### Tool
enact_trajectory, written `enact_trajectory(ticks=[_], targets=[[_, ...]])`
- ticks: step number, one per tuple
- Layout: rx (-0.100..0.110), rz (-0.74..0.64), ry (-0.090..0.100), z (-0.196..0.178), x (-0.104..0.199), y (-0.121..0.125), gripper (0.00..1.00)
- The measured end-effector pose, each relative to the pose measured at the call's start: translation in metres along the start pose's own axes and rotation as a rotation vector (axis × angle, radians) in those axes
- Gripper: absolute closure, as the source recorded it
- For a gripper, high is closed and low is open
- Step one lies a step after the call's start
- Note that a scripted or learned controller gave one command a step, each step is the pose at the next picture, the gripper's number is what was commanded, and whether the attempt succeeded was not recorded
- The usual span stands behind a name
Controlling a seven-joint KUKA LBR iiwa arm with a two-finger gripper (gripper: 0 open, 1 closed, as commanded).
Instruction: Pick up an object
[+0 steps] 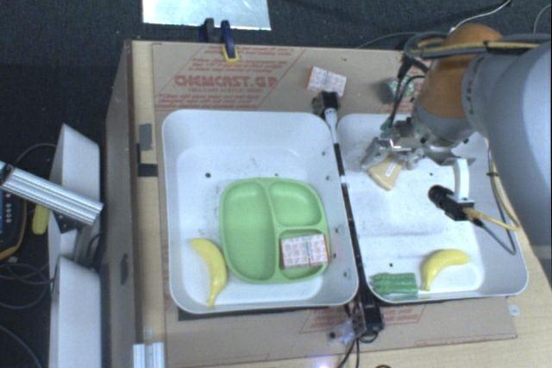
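My gripper (388, 154) hangs over the upper left part of the right bin (509, 271), with the grey arm and its orange band reaching in from the right. A pale cream wedge (385, 175) lies directly beneath the gripper's tip and partly under it. A yellow banana (443, 265) and a flat green block (393, 283) rest near that bin's front edge. The left bin (185, 142) bears a green divided plate (259, 224) with a small patterned packet (304, 252) in its lower right compartment. A second banana (210, 269) lies beside the plate.
Another patterned packet (327, 81) sits on the cardboard behind the bins. A blue clamp (227, 39) stands at the bench's back edge. A black fitting with a yellow cable (455, 205) hangs off the arm over the right bin.
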State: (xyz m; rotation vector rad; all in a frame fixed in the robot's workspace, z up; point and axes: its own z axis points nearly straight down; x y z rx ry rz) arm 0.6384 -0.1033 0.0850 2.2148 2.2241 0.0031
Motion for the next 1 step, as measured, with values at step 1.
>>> enact_trajectory(ticks=[1], targets=[[-0.001, -0.003, 0.000, -0.0112, -0.0002, 0.0008, 1.00]])
